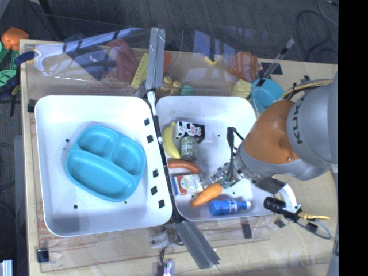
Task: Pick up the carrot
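The arm's point(287, 137) orange band and grey body hide the right bin's point(213, 105) right side. Letters on the grey link are cut off and unreadable. The small carton's point(187, 183) label is too blurred to read. The gripper point(223, 178) sits low over the carrot's point(207, 194) right end; whether it is open or closed, I cannot tell. The carrot lies near the bin's front, between carton and blue bottle point(228, 206).

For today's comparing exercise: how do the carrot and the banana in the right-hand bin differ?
The carrot is orange; the banana is yellow. The carrot lies slanted near the bin's front, by the blue bottle; the banana lies lengthwise along the left wall, farther back. The carrot tapers straight; the banana curves. The tool is right above the carrot, well away from the banana. Both lie flat in the same white bin.
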